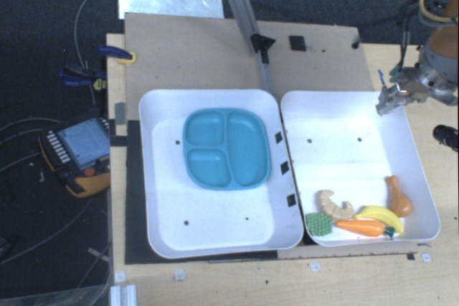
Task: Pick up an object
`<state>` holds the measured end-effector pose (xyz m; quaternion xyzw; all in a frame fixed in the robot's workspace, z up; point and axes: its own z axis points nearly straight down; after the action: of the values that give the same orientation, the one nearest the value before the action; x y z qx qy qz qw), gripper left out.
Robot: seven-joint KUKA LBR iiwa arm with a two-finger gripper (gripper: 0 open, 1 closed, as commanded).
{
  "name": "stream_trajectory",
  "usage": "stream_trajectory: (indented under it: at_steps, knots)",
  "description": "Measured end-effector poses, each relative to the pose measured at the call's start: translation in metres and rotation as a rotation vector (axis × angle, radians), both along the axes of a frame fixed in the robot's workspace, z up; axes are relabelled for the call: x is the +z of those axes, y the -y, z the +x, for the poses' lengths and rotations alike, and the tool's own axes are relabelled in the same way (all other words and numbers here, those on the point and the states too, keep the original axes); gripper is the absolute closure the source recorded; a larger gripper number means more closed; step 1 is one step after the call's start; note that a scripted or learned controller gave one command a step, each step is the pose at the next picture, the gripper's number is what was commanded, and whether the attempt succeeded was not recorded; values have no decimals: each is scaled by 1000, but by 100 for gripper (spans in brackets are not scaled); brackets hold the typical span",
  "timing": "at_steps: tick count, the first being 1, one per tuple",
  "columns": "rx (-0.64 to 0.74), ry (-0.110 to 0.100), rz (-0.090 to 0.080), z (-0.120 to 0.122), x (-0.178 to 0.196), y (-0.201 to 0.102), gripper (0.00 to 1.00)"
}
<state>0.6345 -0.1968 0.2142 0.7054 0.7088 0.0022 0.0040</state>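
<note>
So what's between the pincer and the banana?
Just bare white floor of the right bin, seen from above, between the pincer and the banana.

Blue plate [226, 149], orange carrot [360, 228]

**Two bins side by side, with the food gathered in one corner**

On the tabletop [215, 39] the left bin [161, 226] and the right bin [344, 118] sit edge to edge. A divided plate [226, 148] lies in the left bin, toward its far half. All the food is in the right bin's near right corner: a broccoli floret [319, 223] leftmost, a piece of bread [334, 206] just behind it, a carrot [359, 227] along the near wall, a banana [380, 215] touching the carrot from behind, and a drumstick [399, 196] farthest right. The gripper [389, 98] hangs above the right bin's far right corner, well apart from the food.
</note>
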Motion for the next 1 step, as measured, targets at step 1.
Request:
stream_trajectory:
  at_steps: [1]
  knots:
    - [4,-6,4,-21,12,-50,100]
